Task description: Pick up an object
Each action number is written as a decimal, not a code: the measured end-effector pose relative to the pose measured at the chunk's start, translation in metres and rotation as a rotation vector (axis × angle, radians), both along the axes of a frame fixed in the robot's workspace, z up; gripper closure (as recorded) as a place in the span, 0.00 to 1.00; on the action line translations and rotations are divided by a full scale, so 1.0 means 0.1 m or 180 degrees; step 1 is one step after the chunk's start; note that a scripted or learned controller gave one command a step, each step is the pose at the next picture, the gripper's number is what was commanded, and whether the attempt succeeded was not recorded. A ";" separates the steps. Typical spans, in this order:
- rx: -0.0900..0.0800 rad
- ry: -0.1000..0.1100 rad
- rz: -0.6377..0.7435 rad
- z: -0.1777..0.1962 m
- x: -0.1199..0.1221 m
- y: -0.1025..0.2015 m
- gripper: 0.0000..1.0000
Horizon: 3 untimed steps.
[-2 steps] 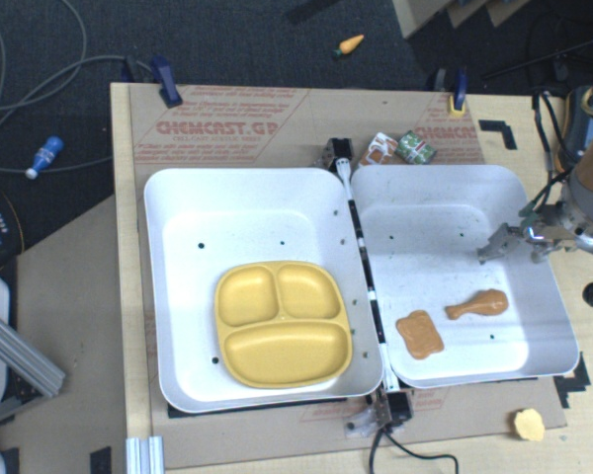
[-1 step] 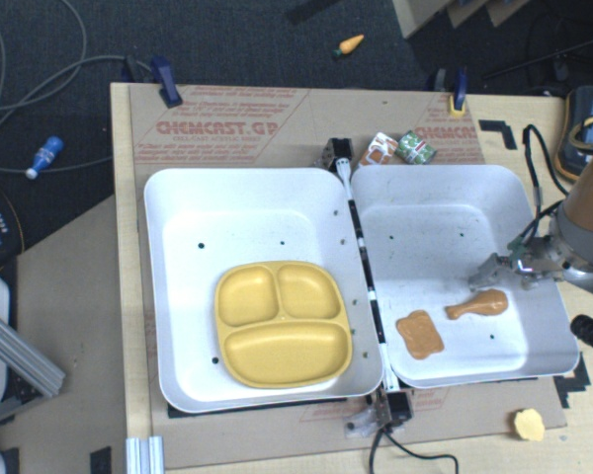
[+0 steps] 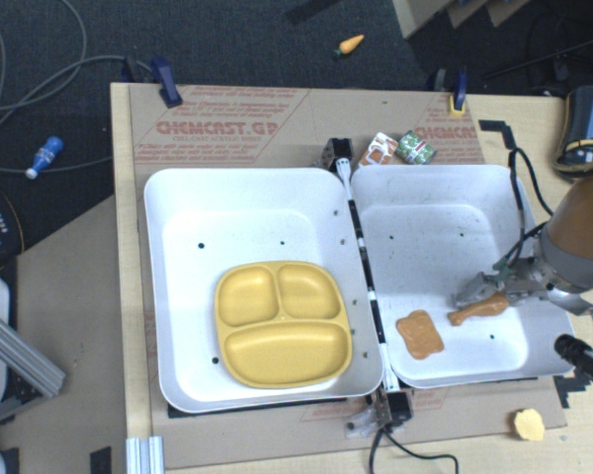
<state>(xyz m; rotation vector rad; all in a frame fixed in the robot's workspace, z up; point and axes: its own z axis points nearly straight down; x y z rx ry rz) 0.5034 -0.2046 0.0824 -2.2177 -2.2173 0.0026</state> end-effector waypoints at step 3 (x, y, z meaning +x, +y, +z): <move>-0.0004 -0.0068 0.0035 1.09 0.85 1.71 1.00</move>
